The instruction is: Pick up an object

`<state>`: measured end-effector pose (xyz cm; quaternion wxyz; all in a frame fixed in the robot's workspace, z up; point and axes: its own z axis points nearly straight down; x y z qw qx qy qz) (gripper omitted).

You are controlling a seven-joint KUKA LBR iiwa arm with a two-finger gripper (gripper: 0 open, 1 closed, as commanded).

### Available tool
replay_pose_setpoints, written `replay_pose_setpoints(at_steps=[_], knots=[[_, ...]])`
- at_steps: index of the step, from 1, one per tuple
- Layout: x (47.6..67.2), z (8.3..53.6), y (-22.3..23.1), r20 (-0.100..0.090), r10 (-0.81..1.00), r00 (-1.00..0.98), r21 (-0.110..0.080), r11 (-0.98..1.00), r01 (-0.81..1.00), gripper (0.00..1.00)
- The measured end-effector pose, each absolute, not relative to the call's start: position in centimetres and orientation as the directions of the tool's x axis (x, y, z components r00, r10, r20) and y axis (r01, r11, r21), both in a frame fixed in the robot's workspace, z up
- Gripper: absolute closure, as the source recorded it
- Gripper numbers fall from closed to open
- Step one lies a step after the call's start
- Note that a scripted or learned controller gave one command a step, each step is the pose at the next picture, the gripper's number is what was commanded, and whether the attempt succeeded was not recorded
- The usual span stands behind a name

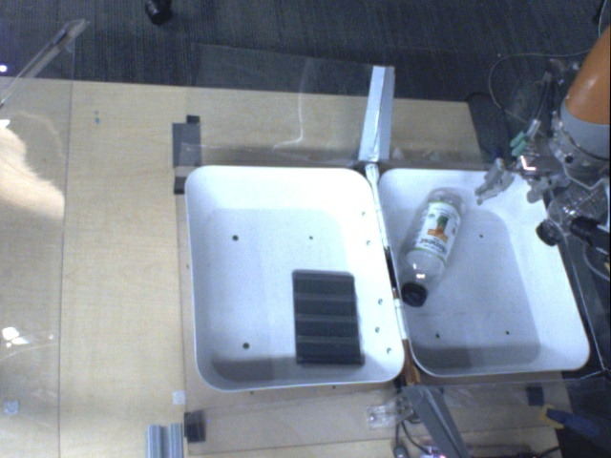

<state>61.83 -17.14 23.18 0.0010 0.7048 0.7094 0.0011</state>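
So my pincer point(516, 175) is up at the far right edge of the right bin point(563, 351), hanging off my wrist with the orange band. Honestly can't tell from up here whether it's spread or clenched; the metal bits at the tip are small and blurry against the bin wall. Nothing is visibly caught in it, and it isn't touching either object.

The clear bottle point(433, 237) with the orange-and-green label is lying on its side in the right bin, over toward that bin's left wall, black cap point(413, 294) pointing at the near edge. It sits near my pincer but apart from it, down and to the left.

In the left bin point(205, 256) there's a black ridged block point(326, 318) lying flat near the front right corner, well apart from me.
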Motion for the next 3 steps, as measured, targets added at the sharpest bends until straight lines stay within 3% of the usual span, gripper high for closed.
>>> replay_pose_setpoints(at_steps=[1,3], knots=[[64.2,8.7,-12.7,-0.002,0.995,-0.099,0.009,0.099,0.995,0.0],[57.1,8.9,-17.2,-0.007,0.931,-0.364,0.011,0.364,0.931,0.0]])
